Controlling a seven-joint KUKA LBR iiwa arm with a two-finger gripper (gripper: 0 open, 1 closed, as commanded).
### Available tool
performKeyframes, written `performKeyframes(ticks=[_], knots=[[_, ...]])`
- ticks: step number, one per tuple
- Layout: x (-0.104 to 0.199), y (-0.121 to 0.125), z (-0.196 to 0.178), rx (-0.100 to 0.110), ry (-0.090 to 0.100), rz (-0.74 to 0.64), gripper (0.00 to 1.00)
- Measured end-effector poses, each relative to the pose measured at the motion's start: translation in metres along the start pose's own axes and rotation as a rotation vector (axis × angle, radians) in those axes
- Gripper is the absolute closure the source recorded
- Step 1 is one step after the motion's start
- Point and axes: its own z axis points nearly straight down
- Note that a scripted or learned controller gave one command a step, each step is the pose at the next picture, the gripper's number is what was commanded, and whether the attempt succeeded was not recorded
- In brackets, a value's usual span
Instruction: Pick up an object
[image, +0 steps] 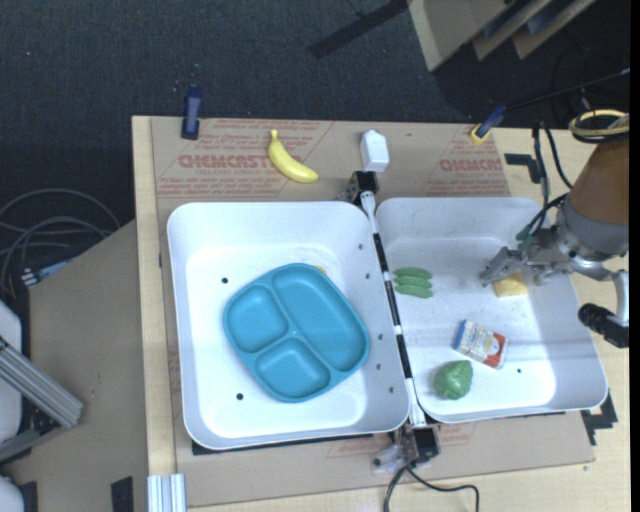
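Note:
In the right bin (560, 395) lie a yellow block (511, 289), a green pea pod (412, 281), a small red and white carton (480, 343) and a green leafy lump (453, 380). My gripper (515, 271) reaches in from the right and hangs low over the yellow block. Its fingers are spread open to either side of the block's top. The block rests on the bin floor, partly hidden by the gripper. The other three things lie apart from the gripper, to its left and in front of it.
The left bin (200, 260) holds a blue divided plate (293, 330). A banana (290, 160) and a small white box (374, 150) lie on the cardboard behind the bins. Cables hang at the right by the arm (600, 195).

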Motion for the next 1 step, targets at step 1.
performKeyframes(ticks=[1], knots=[[0.0, 0.0007, -0.0103, -0.003, -0.001, -0.001, 1.0]])
